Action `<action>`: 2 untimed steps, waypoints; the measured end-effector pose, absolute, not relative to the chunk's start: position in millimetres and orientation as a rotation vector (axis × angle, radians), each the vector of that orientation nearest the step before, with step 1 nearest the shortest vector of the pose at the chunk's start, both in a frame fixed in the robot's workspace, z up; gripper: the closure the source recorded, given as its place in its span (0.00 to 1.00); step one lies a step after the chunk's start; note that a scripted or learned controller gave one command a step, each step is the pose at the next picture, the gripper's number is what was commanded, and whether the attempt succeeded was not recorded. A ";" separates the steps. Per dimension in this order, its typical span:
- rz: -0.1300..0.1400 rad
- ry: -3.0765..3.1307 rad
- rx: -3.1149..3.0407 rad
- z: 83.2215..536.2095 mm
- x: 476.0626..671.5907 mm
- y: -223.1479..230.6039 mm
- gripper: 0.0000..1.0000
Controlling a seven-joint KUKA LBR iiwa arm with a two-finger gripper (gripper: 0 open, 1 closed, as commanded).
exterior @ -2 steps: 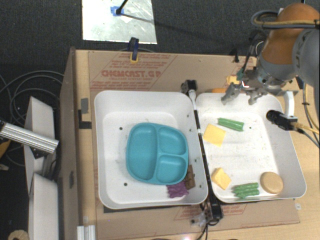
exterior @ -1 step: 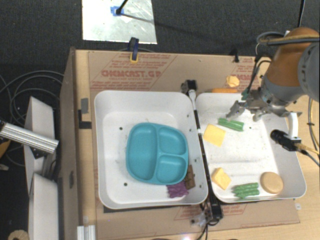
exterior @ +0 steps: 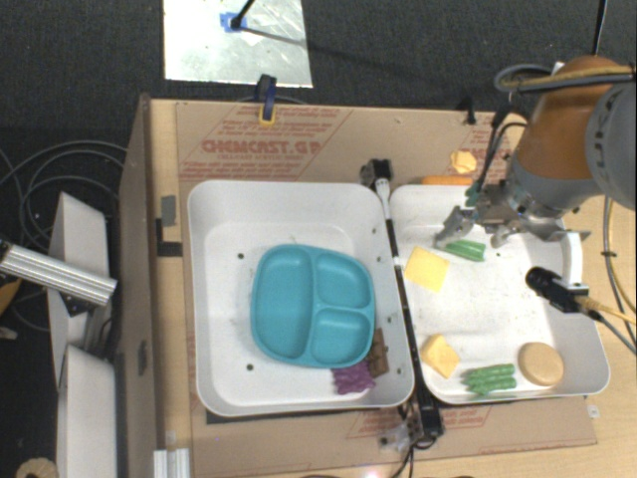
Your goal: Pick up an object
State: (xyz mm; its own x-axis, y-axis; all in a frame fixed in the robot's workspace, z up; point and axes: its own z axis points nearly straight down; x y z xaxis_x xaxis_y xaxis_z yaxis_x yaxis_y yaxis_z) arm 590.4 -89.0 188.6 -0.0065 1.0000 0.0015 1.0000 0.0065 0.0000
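The hand hovers just above the green piece, fingers spread apart. The piece's long axis runs left-right, tilted slightly down to the right.

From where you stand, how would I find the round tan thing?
Look in the right-hand white bin, at the corner nearest the camera. The round tan disc lies there beside a green bean-like piece; it is the only round thing among yellow blocks and green pieces.

Two white bins, one blue plate, two yellow blocks, perhaps two green pieces.
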 end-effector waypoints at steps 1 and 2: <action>0.000 -2.228 -2.215 130.2 615.9 -83.7 0.00; -0.005 -2.231 -2.219 83.3 650.9 -97.3 0.00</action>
State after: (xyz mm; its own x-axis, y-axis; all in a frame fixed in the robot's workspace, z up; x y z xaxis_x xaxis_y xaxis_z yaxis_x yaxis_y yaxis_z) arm 650.9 -97.3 83.3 -0.0057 1.0000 -0.0013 1.0000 0.0057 0.0057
